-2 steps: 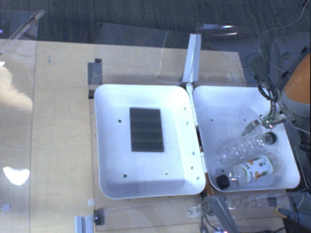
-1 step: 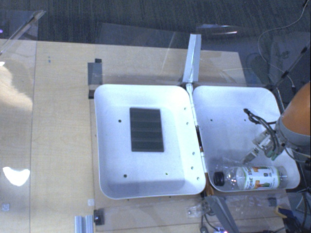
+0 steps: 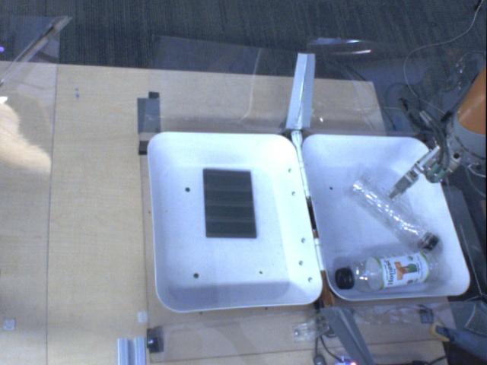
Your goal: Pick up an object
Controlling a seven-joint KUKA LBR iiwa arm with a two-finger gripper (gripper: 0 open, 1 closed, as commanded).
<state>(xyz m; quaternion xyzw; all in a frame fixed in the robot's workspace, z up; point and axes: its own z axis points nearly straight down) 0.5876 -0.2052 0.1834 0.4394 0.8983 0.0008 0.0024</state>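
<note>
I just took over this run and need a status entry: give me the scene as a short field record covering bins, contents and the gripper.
left bin: holds a dark ribbed rectangular block, lying flat near the middle
right bin: holds two clear bottles
labelled bottle: lying on its side by the near wall, black cap pointing left
clear plastic bottle: lying diagonally, dark cap at its lower right end
gripper: over the right bin, tip above the clear plastic bottle's upper part
held object: none visible
</note>
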